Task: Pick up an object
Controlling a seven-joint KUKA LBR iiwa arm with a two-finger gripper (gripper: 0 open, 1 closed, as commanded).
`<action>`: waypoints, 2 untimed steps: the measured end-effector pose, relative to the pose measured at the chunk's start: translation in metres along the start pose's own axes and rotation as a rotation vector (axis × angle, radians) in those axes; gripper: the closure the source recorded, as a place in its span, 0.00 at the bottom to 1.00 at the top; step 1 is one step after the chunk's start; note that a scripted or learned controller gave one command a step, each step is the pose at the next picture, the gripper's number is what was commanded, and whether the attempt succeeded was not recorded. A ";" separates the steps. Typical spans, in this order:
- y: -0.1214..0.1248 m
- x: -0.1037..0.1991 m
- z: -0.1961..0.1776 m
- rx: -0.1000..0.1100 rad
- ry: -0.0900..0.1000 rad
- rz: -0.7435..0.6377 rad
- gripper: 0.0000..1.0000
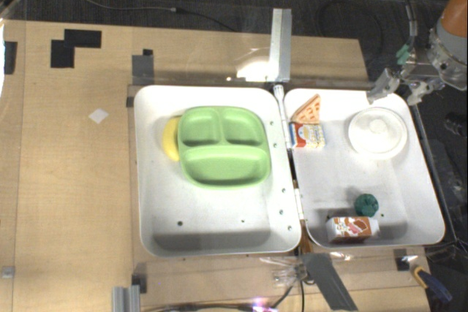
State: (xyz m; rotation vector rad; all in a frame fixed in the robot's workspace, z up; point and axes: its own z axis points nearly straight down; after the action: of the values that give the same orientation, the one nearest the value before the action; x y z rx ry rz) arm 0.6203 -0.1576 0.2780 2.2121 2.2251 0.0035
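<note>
While the claw (398, 88) hangs spread and empty at the right bin's (424, 179) far edge, it should centre over the white lid (376, 131) before descending.

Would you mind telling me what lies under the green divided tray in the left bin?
A yellow object pokes out from beneath the left edge of the green tray. The tray covers most of it, so its shape is unclear.

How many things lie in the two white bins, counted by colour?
Green: 2, a green divided plastic tray and a small dark green round object
Yellow: 1, a yellow piece under the tray's left edge
White: 1, a round white lid-like disc
Red or orange packets: 3
Total: 7
</note>
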 end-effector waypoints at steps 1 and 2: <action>-0.076 -0.048 0.060 0.002 0.000 0.125 0.00; -0.119 -0.036 0.168 0.003 0.001 0.087 0.00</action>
State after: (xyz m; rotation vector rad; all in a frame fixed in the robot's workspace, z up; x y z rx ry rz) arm 0.5020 -0.1941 0.1096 2.3088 2.1282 0.0018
